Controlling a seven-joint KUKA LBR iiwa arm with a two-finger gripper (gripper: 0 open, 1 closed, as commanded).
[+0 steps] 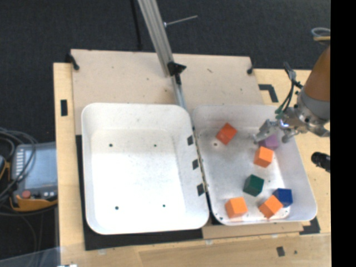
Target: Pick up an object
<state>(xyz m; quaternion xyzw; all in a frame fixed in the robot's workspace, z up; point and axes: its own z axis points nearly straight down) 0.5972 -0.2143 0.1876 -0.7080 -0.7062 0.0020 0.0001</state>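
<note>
My arm comes in cut off at the frame edge, only the orange band and wrist showing. My claw (271, 133) hangs low over the right bin (297, 174). Fingers blurred; I cannot tell whether they are spread or clenched.

A purple block (271, 142) sits directly under my claw, mostly hidden; contact unclear. Pale mauve, small, shape hard to make out.

Count, right bin: four orange cubes, one green, one blue, one purple.
- orange cube (263, 157) just below my claw, touching or nearly touching the purple one
- orange cube (226, 133) off to my claw's left
- green cube (254, 184) farther below
- orange cube (236, 207), orange cube (271, 206) and blue cube (283, 196) at the near rim, the last two touching

Left bin (139, 166) lies well apart from my claw on the bench (167, 249).
</note>
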